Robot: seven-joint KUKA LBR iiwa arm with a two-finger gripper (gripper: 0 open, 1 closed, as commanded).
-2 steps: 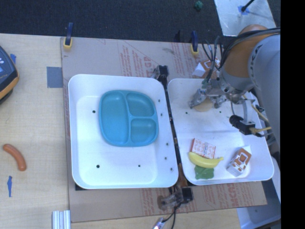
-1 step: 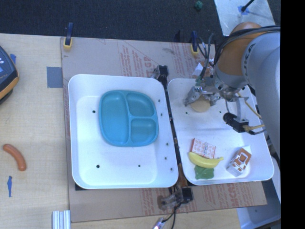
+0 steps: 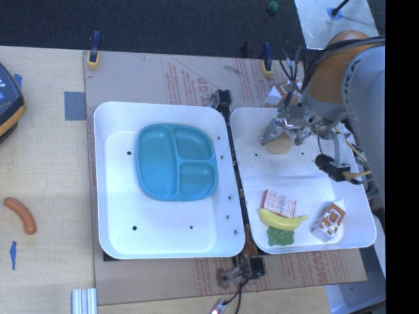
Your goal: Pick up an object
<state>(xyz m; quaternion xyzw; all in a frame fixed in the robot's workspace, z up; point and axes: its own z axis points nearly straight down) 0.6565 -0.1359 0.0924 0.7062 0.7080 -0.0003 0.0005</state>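
The wooden counter [image 3: 46,175] carries a brown cardboard sheet [image 3: 183,77] with two white bins [image 3: 108,175] side by side on it. A toy sausage [image 3: 21,215] lies at left, beside a small blue item, perhaps a clip [image 3: 13,254].

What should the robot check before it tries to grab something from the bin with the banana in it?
1. Gripper is over the right bin: ok, it sits at the bin's far end.
2. Something lies under the gripper: ok, a tan round object is just below it.
3. The tan object is held: cannot tell.
4. Other items are out of the way: ok, the banana, green piece, red-and-white packet and small box lie at the near end.
5. Left bin is not in the path: ok, it holds the blue divided plate.
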